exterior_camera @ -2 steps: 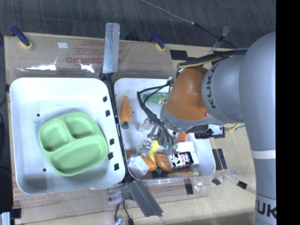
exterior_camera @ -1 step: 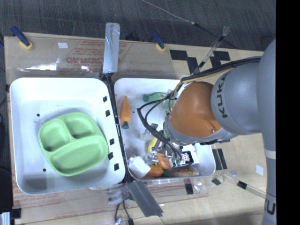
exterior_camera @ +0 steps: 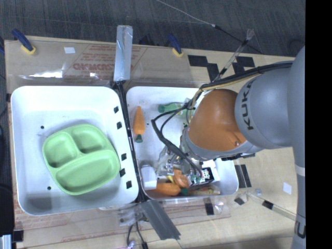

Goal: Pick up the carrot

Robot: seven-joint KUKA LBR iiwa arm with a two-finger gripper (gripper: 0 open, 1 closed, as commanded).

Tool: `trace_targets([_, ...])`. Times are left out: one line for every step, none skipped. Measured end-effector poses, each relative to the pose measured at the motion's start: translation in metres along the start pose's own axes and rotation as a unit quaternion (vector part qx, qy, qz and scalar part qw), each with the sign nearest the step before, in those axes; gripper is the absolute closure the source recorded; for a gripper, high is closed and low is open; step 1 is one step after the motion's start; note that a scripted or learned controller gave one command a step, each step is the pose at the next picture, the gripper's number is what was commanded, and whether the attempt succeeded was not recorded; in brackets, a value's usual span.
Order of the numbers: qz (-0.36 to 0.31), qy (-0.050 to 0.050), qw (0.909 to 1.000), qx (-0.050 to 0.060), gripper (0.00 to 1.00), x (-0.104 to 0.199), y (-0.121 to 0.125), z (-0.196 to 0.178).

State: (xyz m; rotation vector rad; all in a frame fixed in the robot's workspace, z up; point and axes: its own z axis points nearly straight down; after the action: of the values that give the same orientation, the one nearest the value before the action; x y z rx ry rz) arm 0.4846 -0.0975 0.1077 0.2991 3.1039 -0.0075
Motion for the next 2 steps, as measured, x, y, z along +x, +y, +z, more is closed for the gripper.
trace_targets([0.013, 0.011, 0.9999, -0.001, 1.0, 0.001, -0.03, -0.024])
trace_targets([0.159, 0.011, 0.9873, 0.003, 1.0, 0.009, -0.001, 0.016])
